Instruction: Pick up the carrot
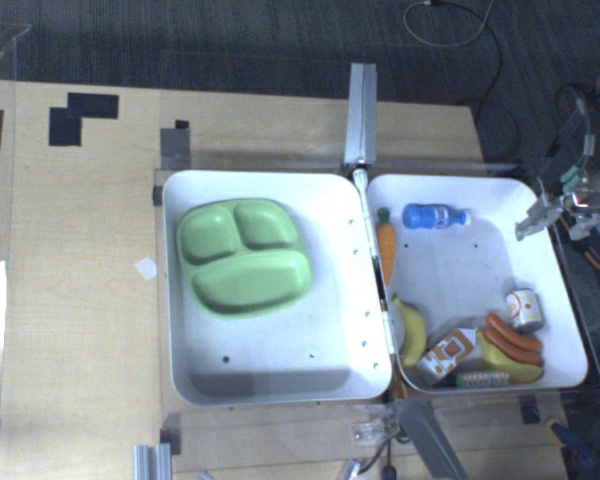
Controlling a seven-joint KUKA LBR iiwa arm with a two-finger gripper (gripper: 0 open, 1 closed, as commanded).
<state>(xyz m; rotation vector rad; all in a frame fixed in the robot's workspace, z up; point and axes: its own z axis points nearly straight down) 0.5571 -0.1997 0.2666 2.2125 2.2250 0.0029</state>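
Pale wooden tabletop (pixel 80 268) under everything, carrying two shallow white bins side by side: left bin (pixel 280 373), right bin (pixel 450 268).

Nearest, in the front corner of the right bin, a heap of small things. One banana (pixel 412 333) curving along the left wall. One small printed carton (pixel 450 353) just beside it. One yellow fruit-like piece (pixel 510 366) along the front wall, perhaps a second banana, with red-orange sausage shapes (pixel 513 336) resting on it; one or two of them, hard to tell. One small can (pixel 525 310) touching that pile on its far side.

Further back, one carrot (pixel 386 251), orange with a green tip at the far end. Lies lengthwise against the left wall of the right bin, close to the divider between the bins, just beyond the banana. Nothing on top of it.

In the left bin, level with the carrot, one green divided plate (pixel 243 268), three compartments, nothing in them.

Further still, one blue bottle (pixel 435 216) lying on its side near the far wall of the right bin, near the carrot's green tip but apart from it.

At the far right rim of that bin, one gripper (pixel 555 213), well apart from the carrot, with the whole width of the bin between. Carries nothing visible. Cannot tell whether spread wide or drawn narrow.

Judged from this: task hardly begun. Nothing grasped, nothing lifted. Left to do: cross the bin, line up over the carrot beside the wall, close, lift. Likely awkward, given the wall on one side.
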